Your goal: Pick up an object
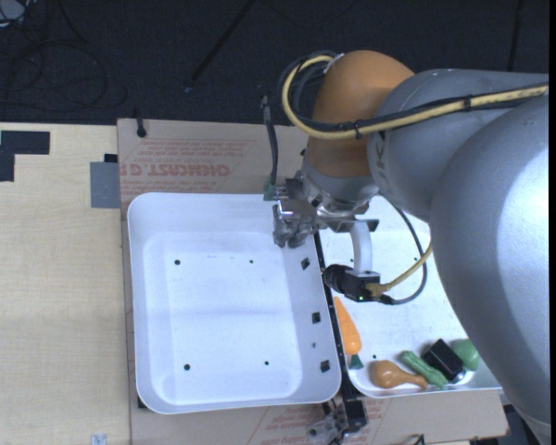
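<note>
We see the gripper [293, 228] low over the wall where the two bins meet, at the far corner of the left bin [141, 276]. From this slant its metal tip is a dark tangle against the white rim, and we cannot tell whether it is wide or narrow, nor whether anything sits in it. Above it rise the orange band [357, 100] and the broad grey arm [482, 211], which cover much of the right bin [398, 315].

The things to pick lie in the right bin's near end, well apart from the gripper. An orange carrot-shaped piece [348, 328] lies lengthwise just beside the bin's left wall, its thin end pointing away from us. Nearer the front rim rests a tan, pear-shaped piece [393, 375] with a narrow neck. Next to it a green stick [423, 367] runs under a black block [442, 360], and a rounder green lump [464, 350] shows beyond the block; it may be part of the same piece.

Both bins stand on cardboard [185, 160] with red print.
</note>
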`<state>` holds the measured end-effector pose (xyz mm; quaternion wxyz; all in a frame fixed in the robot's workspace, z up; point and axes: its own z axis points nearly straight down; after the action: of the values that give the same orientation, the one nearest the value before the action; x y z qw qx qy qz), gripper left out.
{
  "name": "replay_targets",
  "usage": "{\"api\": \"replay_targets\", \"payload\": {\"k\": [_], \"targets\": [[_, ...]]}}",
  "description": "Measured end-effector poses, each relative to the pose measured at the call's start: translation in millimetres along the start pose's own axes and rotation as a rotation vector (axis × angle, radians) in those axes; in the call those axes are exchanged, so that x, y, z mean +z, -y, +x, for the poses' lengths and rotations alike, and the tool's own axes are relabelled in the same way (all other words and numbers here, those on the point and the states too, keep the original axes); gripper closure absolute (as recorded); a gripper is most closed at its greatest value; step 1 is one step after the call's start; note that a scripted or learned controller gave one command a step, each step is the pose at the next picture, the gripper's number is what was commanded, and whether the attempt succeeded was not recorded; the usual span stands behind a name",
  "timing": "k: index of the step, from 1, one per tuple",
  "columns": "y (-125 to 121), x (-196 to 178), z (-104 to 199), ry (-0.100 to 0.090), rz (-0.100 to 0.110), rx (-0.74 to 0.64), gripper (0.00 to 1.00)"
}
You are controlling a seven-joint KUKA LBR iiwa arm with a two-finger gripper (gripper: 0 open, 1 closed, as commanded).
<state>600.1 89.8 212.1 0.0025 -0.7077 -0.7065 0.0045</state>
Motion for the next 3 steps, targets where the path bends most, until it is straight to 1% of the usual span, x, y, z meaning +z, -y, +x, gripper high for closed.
{"api": "replay_targets", "payload": {"k": [1,3], "targets": [[0,-15,0,-0.001,-0.003,-0.004,1.0],[0,-34,1,0.001,0.003,-0.015,1.0]]}}
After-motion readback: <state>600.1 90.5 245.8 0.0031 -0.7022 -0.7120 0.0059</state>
